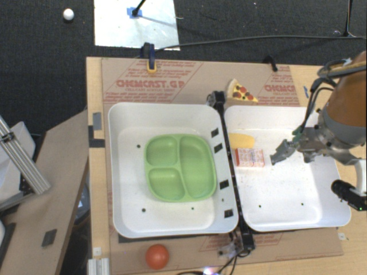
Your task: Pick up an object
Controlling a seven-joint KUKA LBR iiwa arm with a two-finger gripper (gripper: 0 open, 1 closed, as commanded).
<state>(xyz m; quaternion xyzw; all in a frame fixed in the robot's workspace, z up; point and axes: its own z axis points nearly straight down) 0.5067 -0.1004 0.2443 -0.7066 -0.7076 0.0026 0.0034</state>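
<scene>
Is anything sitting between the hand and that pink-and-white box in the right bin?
Nothing visible. The hand hangs just right of the pink-and-white box, with bare floor of the right bin between them. The yellow block lies behind the box, off that line.

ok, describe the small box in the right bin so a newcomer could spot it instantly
Start at the right bin, the one the arm reaches into. Near its left wall, close to the divider, sits a small flat box with red-and-white print. A plain yellow block lies just behind it and the claw hangs to its right; the box is the only patterned thing inside that bin.
</scene>
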